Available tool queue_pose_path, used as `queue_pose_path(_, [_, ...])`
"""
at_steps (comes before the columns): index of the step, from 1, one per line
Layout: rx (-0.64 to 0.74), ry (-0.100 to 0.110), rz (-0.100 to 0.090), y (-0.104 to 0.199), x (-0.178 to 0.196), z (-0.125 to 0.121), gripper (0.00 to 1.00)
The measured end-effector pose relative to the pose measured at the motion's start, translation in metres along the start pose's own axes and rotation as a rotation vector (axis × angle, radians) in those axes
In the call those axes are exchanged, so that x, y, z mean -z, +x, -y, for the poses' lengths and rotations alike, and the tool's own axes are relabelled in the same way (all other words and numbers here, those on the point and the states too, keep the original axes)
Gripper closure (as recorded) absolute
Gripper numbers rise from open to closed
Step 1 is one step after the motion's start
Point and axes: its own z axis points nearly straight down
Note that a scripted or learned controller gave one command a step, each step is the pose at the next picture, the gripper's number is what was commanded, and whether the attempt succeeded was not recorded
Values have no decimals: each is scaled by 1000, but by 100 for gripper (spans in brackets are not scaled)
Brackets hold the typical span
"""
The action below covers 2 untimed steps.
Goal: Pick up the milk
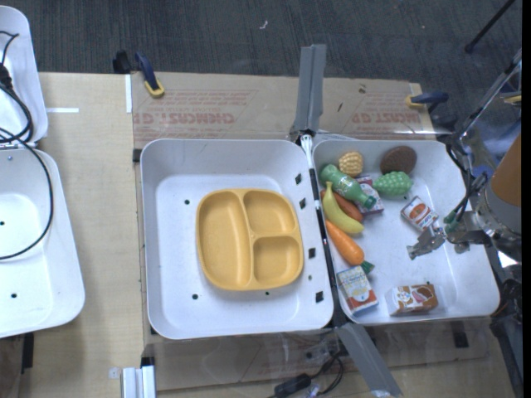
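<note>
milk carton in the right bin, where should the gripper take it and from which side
Probably from straight above. The milk carton lies flat near the right bin's front-left corner, against the wall beside the carrot's tip. Its left side is blocked by the wall, so close the gripper across the carton's far and near edges, at mid-body, where open floor shows.

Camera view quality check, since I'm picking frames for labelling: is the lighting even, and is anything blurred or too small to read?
Camera view: lighting is soft and even, shadows faint; the left bin is bright white without hard glare; the yellow plate is sharp; print on the small cartons is too small to read; the gripper looks slightly soft.
</note>
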Motion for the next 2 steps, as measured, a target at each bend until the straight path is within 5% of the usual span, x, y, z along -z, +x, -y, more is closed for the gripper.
queue_pose_path(1, [51,0,0,69,16,-3,0])
queue_pose_path(2, [191,0,-1,18,-47,1,0])
